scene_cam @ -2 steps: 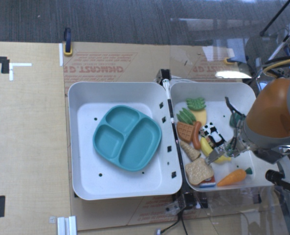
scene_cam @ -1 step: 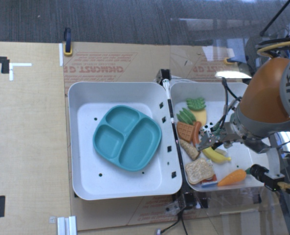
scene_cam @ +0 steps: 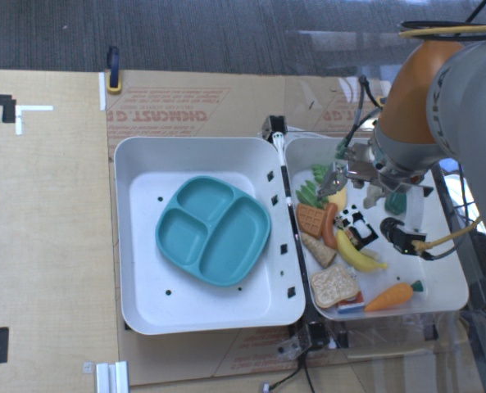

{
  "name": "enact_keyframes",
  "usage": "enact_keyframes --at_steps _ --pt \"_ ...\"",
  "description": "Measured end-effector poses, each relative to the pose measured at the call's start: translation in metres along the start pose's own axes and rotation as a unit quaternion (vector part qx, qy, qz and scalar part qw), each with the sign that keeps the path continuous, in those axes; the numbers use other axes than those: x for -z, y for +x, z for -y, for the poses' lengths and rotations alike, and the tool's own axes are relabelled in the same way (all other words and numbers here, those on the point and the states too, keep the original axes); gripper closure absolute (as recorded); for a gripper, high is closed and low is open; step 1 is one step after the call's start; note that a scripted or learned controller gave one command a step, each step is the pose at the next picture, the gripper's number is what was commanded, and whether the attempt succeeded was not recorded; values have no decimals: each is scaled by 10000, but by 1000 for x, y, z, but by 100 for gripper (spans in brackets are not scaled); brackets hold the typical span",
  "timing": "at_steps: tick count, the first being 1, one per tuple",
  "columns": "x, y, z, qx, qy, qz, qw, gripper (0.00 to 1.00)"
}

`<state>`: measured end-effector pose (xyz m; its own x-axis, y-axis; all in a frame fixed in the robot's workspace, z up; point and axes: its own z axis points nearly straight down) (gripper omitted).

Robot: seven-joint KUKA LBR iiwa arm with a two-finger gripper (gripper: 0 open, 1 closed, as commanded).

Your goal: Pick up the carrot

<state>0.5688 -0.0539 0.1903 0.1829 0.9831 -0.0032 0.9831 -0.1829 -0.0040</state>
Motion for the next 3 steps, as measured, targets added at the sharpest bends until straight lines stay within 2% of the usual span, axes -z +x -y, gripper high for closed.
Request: enact_keyframes --at_steps 1,2,3 --pt "-84 -71 15 588 0 -6 9983 0" --pt "-81 -71 -51 944 -26 -3 9955 0" --pt "-9 -52 -102 634 -32 0 9980 0"
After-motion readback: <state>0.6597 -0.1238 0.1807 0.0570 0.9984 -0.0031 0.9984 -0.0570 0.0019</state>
